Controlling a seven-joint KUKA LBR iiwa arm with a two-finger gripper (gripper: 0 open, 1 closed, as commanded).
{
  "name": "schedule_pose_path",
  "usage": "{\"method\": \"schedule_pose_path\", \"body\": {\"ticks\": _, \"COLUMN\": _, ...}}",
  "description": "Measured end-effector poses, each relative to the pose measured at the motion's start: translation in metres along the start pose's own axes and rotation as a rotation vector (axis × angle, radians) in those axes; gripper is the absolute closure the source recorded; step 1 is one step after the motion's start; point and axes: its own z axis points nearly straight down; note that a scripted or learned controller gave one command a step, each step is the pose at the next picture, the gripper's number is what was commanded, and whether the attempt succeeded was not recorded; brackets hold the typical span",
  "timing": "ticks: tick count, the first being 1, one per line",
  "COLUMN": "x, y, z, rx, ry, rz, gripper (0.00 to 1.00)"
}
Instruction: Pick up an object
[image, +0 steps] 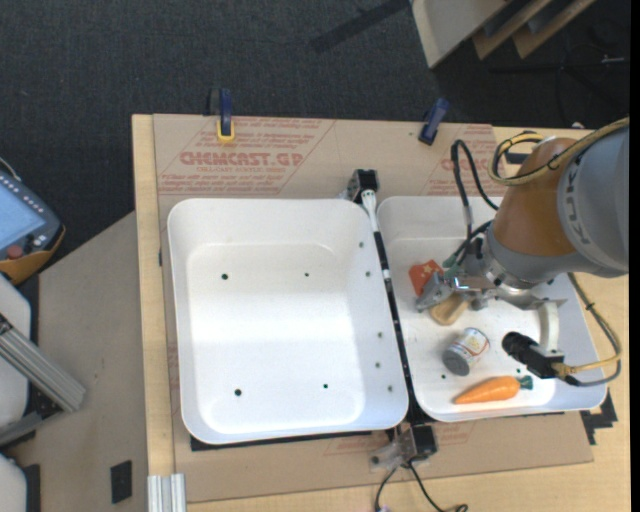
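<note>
Objects in right bin (572, 395): 1 carrot (489, 391) | 1 can (465, 352) | pincer (440, 293) state: cannot tell

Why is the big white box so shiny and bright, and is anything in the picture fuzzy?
In the camera view, light from above glares off the left bin, washing its floor nearly pure white; the carrot and can in the right bin look fairly sharp; the gripper is a bit soft and shadowed under the arm.

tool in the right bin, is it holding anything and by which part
Cannot be told: the tool is low over a tan object beside a red object, its tip too blurred.
</note>
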Motion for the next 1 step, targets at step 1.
{"method": "schedule_pose_path", "body": {"ticks": 1, "x": -0.0037, "y": 0.0015, "z": -0.0112, "rx": -0.006, "ry": -0.005, "rz": 0.004, "gripper": 1.00}}
